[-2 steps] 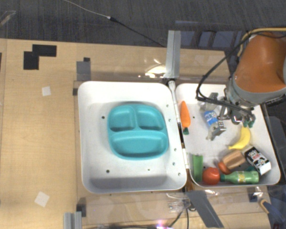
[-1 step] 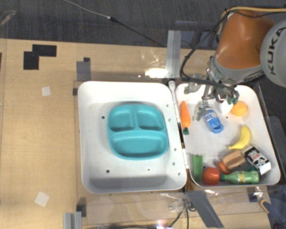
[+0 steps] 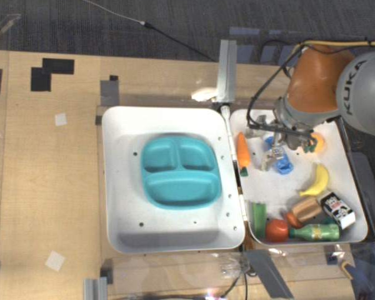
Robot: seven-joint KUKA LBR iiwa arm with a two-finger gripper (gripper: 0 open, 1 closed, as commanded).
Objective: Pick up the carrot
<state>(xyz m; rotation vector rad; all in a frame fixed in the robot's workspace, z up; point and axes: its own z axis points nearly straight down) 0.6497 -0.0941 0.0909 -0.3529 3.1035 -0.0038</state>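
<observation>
The slim orange carrot (image 3: 242, 153) with a green tip lies along the left wall of the right shallow white bin (image 3: 349, 167). The two-finger gripper (image 3: 280, 157) hangs right of the carrot, apart from it; its opening cannot be determined.

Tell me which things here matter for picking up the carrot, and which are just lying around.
For the job:
carrot, at the right bin's left wall
gripper, apart from the carrot
right bin

Just lying about:
banana
tomato
green bottle
brown bottle
black-and-white carton
teal divided plate in the left bin
</observation>
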